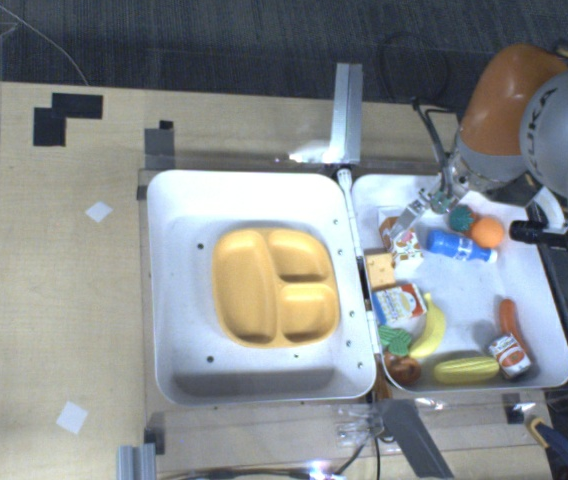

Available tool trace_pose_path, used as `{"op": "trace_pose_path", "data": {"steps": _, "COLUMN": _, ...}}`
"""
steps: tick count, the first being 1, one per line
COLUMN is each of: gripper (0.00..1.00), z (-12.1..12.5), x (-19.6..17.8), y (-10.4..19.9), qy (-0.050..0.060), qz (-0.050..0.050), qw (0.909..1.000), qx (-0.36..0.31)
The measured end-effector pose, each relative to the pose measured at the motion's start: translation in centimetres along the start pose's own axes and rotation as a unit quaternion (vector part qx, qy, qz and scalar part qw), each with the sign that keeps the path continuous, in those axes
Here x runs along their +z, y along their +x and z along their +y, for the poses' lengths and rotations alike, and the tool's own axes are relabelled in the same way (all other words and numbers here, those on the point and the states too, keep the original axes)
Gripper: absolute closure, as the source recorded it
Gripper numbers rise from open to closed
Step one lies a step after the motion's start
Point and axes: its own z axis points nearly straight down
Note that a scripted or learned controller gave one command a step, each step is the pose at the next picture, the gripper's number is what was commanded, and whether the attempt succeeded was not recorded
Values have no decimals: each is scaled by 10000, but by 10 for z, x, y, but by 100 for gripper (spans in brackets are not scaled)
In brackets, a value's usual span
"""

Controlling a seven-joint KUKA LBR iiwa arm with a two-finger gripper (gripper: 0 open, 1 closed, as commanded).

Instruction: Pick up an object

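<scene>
The gripper is down in the right bin near its back edge, just above the toys, and from where I'm standing I honestly cannot tell its state, too small and blurry. Nothing looks lifted, so my guess is the pick hasn't happened yet and the whole grab plus lift is left. Biggest thing around is the yellow divided tray in the left bin, smooth moulded plastic with rounded compartments. Right bin is a jumble: glossy curved banana, blue bottle lying flat, round matte orange, small red can. Bottle and orange sit just beside the gripper
</scene>
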Motion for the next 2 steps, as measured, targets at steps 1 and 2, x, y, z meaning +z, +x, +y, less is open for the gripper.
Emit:
{"op": "trace_pose_path", "data": {"steps": 1, "gripper": 0, "z": 0, "x": -18, "y": 25, "qy": 37, "qz": -6, "qw": 9980, "qx": 634}}
{"op": "trace_pose_path", "data": {"steps": 2, "gripper": 0, "z": 8, "x": -28, "y": 8, "qy": 51, "qz": -10, "qw": 9500, "qx": 3121}}
